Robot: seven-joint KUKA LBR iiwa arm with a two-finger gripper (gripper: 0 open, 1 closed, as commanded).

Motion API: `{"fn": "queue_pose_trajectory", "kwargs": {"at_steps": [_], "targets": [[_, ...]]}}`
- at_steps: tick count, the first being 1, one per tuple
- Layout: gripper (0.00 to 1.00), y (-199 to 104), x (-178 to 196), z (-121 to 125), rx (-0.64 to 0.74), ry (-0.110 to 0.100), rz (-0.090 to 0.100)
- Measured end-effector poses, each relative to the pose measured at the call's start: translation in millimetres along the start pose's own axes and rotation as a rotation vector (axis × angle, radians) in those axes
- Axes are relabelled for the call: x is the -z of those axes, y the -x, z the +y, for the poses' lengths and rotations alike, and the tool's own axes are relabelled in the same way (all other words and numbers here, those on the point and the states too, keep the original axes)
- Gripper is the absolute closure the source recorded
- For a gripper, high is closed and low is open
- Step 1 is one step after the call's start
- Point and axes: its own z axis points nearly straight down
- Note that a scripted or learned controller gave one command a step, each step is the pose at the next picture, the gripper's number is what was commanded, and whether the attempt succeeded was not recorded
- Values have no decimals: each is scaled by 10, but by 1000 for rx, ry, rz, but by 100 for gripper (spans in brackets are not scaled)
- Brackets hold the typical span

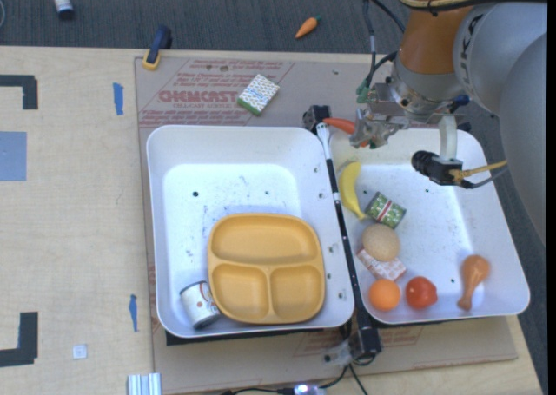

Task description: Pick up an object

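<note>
Your gripper (375, 134) hangs over the far left corner of the right bin (486, 211); you cannot tell its state, and nothing shows held in it; the banana (350, 189) lies just below it against the left wall, the green can (385, 209) beside; come straight down, stay off the rim, and take the banana across its width.
</note>
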Motion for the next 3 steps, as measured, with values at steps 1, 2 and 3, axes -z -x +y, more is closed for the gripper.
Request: {"fn": "queue_pose_trajectory", "kwargs": {"at_steps": [1,2,3], "targets": [[100,-713,-8,-4,0,-2,0],[100,-1431,-71,-224,0,-5,1],[100,-1341,3,-1602,-3,-6,0]]}}
